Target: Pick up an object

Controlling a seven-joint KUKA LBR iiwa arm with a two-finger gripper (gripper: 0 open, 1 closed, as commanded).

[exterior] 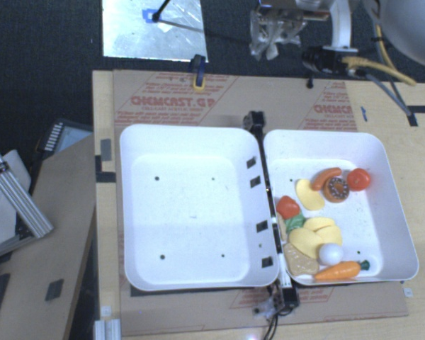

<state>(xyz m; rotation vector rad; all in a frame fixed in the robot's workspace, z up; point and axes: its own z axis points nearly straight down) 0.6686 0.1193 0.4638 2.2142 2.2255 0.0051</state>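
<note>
Camera view: metal two-finger gripper [273,37] hangs above the bench's far edge; jaw state unreadable.
Toy food, including an orange plastic carrot [338,270], crowds the right white bin's [393,222] near-left corner, awaiting a pick.

A pale wooden desk [106,275] stands on dark blue-grey carpet floor [35,55]. A brown cardboard sheet with red print [177,98] covers the desk top. On the carpet beyond lies a shiny square metal plate [127,20]. At the left edge lean ribbed aluminium rails [14,204]. Even light falls from above.
</note>
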